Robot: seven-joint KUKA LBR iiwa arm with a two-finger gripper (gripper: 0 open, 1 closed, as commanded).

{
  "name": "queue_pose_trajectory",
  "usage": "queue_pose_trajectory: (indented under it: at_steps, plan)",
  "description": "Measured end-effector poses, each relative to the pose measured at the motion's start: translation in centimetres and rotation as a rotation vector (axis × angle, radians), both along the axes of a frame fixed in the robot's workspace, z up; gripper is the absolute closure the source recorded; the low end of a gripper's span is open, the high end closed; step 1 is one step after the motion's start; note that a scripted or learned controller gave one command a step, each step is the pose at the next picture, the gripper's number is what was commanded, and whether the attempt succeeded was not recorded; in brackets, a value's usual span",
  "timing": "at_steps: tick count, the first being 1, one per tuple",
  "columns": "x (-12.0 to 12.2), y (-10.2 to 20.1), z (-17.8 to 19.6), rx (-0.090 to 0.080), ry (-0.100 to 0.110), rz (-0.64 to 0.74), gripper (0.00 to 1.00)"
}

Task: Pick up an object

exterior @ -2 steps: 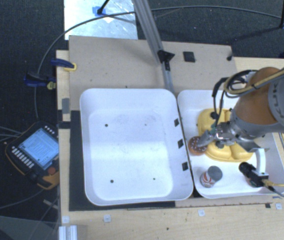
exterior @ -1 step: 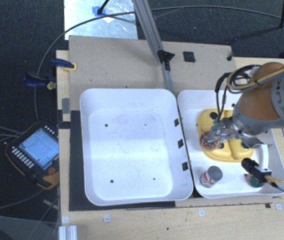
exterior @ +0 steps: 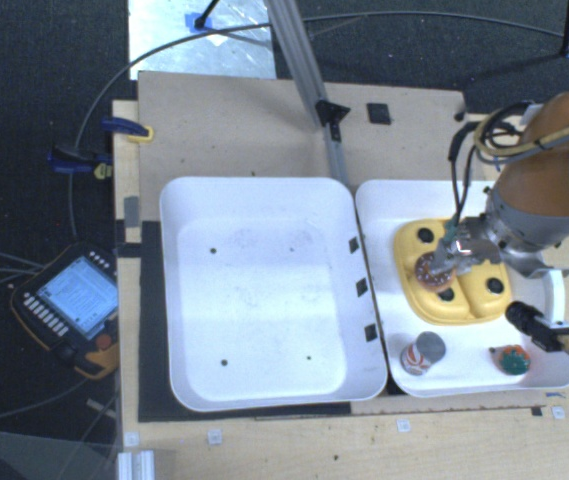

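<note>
Yellow toy (exterior: 451, 286): flat, rounded, with dark holes, lies in right bin, centre.
Small can (exterior: 423, 353): grey top, red-white side, near front edge.
Green object (exterior: 511, 361): small, front right corner.

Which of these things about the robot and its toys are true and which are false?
1. The yellow toy lies in the right bin. True.
2. The left bin holds a green ball. False: the small green and orange thing sits in the right bin, near its front corner.
3. The gripper is over the yellow toy. True.
4. The little grey and red can stands on top of the yellow toy. False: it sits on the bin floor, in front of the toy.
5. A tablet with a lit screen lies left of the bench. True.
</note>
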State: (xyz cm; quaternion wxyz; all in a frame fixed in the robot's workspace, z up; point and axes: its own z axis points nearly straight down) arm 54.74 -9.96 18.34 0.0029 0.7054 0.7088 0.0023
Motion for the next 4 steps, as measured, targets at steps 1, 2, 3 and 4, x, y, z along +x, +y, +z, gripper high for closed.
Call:
queue_pose_trajectory:
  at_steps: [1, 2, 3, 4]
  plan:
    - [0.1, 0.0, 2.8, 0.000, 0.003, 0.000, 1.00]
    - [2.2, 4.7, 2.2, 0.003, 0.004, 0.005, 1.00]
    - [4.9, 10.2, 2.5, 0.003, 0.003, 0.006, 1.00]
    - [6.0, 15.6, 2.1, 0.003, 0.005, 0.005, 1.00]
